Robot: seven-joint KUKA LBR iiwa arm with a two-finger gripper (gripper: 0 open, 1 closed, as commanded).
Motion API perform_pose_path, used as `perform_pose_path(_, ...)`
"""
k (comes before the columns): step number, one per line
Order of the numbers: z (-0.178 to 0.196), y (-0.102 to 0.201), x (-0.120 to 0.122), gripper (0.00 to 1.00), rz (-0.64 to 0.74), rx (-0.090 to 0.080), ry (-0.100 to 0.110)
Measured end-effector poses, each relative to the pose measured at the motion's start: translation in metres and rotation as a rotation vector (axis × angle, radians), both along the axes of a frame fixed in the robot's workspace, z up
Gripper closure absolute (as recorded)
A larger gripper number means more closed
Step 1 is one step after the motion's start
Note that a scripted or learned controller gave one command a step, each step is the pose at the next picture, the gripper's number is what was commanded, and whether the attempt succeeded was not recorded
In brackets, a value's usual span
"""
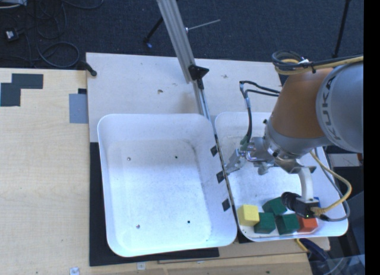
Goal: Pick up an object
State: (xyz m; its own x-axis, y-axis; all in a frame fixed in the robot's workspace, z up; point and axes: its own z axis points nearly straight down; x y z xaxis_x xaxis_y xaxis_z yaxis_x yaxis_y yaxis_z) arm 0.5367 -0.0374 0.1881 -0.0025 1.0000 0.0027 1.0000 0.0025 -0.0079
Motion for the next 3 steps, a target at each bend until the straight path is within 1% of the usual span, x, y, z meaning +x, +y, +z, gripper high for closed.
perform_pose_path(1,0.002,0.079,-0.032,0.00,0.004,0.001,-0.001)
perform_pose_path(2,0.220,0.009,-0.049,0.00,-0.003,-0.004,-0.015)
perform_pose_path(3,0.319,0.024,0.045,0.00,0.003,-0.004,-0.015)
